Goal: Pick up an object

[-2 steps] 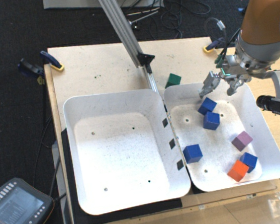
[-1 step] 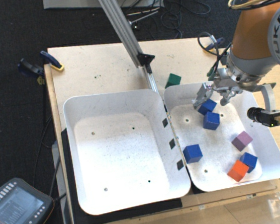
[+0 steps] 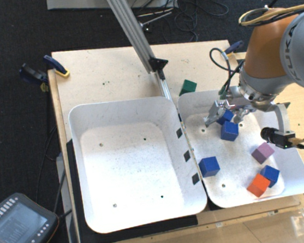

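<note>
Blue cube point(image 3: 229, 130) sat in right bin point(image 3: 296, 175), centre-right of frame, just under gripper point(image 3: 227, 115). Jaws spread either side of its top, not yet pinching, as far as I cld tell. Best move: drop straight, centre on cube, close square on flat faces before lifting.

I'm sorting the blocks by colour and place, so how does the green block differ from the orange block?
The green block is green; the orange block is orange. The green block lies on the bench outside the bins, just beyond the right bin's far rim, while the orange block sits inside that bin near its front edge. The orange block touches a blue block; the green block stands alone. Both are small cubes.
</note>
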You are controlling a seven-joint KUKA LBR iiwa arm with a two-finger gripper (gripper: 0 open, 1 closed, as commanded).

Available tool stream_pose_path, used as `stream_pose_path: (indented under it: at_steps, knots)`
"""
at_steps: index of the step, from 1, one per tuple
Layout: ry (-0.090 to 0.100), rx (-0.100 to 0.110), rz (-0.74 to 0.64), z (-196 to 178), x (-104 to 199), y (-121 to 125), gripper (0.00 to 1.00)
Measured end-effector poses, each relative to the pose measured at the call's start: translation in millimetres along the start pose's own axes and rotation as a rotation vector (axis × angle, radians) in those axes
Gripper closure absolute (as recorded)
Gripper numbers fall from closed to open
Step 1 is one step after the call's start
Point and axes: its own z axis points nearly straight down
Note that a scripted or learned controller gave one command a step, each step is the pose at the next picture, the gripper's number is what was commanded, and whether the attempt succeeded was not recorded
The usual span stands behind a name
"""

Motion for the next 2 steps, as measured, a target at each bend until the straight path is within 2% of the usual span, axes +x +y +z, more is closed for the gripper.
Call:
stream_pose_path:
  at_steps: [1,2]
  knots:
    - [0.0,0.001,0.001,46.7,-7.2,0.4,0.0]
    - [0.0,-0.006,0.0,33.2,-7.2,2.1,1.0]
